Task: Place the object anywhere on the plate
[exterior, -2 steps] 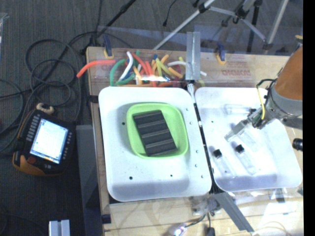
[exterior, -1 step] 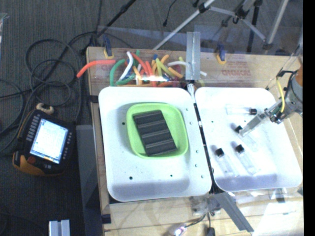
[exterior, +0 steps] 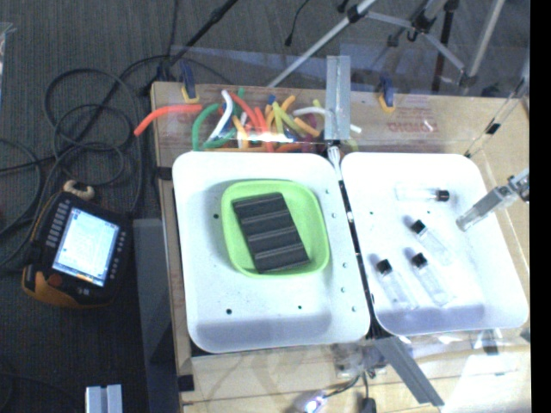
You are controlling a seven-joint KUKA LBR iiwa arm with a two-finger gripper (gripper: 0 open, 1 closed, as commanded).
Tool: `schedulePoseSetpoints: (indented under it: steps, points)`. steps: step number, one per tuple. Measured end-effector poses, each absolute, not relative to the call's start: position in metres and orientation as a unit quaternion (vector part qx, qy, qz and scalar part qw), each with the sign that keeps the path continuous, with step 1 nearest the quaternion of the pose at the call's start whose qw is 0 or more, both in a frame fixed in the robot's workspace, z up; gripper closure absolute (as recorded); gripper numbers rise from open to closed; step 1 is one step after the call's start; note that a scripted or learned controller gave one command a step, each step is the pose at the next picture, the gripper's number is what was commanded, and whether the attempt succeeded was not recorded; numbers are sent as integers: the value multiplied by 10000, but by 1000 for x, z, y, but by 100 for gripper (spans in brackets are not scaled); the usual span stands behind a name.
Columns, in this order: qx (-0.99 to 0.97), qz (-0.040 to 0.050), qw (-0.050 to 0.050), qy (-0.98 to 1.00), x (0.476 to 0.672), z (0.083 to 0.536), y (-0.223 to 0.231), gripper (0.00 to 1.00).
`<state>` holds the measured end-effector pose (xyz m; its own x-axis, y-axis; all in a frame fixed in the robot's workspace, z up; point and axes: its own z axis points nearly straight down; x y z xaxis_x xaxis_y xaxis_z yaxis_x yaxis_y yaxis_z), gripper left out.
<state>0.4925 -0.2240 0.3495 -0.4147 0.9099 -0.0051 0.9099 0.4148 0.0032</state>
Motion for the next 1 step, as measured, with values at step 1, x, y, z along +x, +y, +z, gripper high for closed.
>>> schedulePoseSetpoints:
  steps: [1]
  points:
    - [5574, 3, 21, 8302, 486, 320, -223, 0]
